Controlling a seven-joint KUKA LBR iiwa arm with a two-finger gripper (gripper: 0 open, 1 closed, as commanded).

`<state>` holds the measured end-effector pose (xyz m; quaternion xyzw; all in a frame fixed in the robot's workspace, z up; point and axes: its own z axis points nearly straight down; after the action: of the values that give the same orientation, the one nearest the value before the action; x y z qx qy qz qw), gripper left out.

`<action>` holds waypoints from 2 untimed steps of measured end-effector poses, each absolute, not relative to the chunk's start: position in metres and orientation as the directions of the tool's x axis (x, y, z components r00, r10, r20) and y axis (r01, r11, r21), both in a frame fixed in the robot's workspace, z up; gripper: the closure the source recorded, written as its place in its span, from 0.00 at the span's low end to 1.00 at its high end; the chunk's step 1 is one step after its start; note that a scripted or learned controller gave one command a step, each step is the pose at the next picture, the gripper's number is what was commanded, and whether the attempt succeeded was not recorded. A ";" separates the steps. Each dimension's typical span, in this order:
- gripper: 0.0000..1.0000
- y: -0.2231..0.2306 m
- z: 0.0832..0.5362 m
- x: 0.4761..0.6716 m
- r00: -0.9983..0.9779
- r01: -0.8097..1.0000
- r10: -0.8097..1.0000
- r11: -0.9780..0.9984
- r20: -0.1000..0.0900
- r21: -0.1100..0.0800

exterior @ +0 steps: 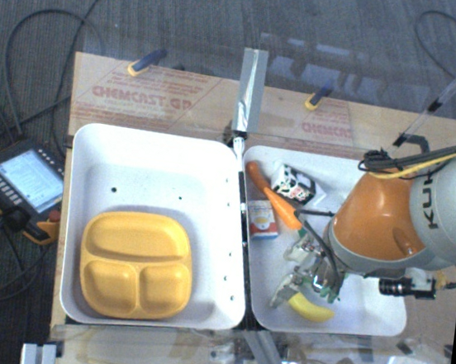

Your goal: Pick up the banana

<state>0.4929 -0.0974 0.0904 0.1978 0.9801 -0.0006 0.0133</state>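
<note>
The banana [312,310] is small and yellow and lies on the floor of the right bin [376,321], close to its front wall. My gripper [305,295] hangs directly over the banana's left end, below the orange wrist band. Its two fingers look spread apart, one fingertip [283,296] just left of the banana and the other above its right part. The banana rests on the bin floor and is not gripped. The wrist hides part of the bin behind it.
In the right bin, an orange carrot [272,198], a small red-and-white carton [262,220] and a black-and-white packet [294,185] lie at the back left. The left bin [131,156] holds a yellow divided tray [137,267]. A teach pendant [19,184] sits off the bench's left.
</note>
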 end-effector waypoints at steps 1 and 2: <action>1.00 -0.096 0.097 0.493 -0.921 0.390 0.390 0.921 -0.018 0.005; 1.00 -0.133 0.090 0.530 -0.711 0.704 0.704 0.711 0.000 0.010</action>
<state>0.5297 -0.1330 0.0899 0.3804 0.9248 0.0044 0.0018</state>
